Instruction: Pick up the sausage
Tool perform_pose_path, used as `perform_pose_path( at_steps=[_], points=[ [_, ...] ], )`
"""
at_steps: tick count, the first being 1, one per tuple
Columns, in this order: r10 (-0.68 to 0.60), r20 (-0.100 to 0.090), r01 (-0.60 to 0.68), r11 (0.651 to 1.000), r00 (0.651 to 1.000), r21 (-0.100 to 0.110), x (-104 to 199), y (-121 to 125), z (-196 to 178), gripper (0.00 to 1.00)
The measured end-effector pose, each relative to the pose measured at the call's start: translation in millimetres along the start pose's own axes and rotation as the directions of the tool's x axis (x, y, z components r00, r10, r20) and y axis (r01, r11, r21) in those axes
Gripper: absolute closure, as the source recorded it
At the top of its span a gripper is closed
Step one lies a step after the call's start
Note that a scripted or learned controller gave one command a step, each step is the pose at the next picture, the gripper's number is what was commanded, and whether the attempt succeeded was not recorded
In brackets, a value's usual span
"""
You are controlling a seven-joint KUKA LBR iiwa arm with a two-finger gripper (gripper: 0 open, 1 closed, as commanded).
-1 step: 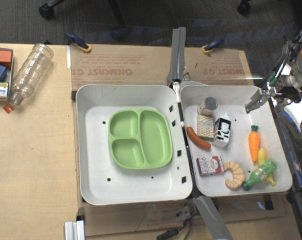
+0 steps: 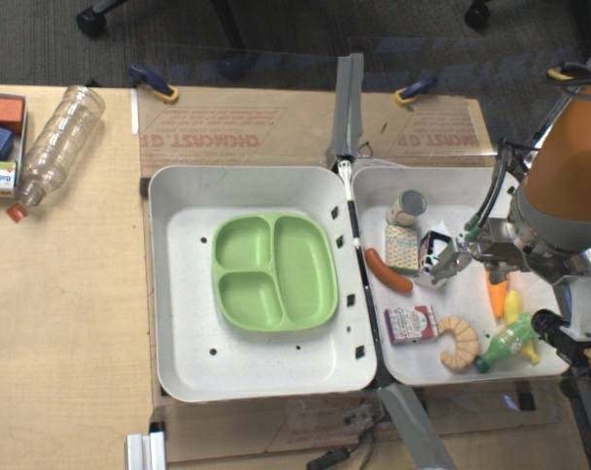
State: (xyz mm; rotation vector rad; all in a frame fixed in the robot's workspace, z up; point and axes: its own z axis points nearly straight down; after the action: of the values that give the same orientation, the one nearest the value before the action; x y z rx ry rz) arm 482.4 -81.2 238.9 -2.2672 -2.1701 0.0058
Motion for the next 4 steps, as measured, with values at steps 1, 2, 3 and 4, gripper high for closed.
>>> perform_pose_path(
  at_steps=[1,2,3,4],
  points=[
    [-0.072,-0.001,0.072,0.997,0.997,0.0,-29.2,-4.2,125.2,0.0],
    [-0.341,0.004,0.341,0.94,0.94,-0.011,-22.1,18.1,141.4,0.0],
    [-0.339,0.0,0.339,0.941,0.941,-0.013,-20.8,19.1,132.1,1.0],
    [-0.335,0.0,0.335,0.942,0.942,-0.013,-21.8,19.4,123.4,1.0]
  ],
)
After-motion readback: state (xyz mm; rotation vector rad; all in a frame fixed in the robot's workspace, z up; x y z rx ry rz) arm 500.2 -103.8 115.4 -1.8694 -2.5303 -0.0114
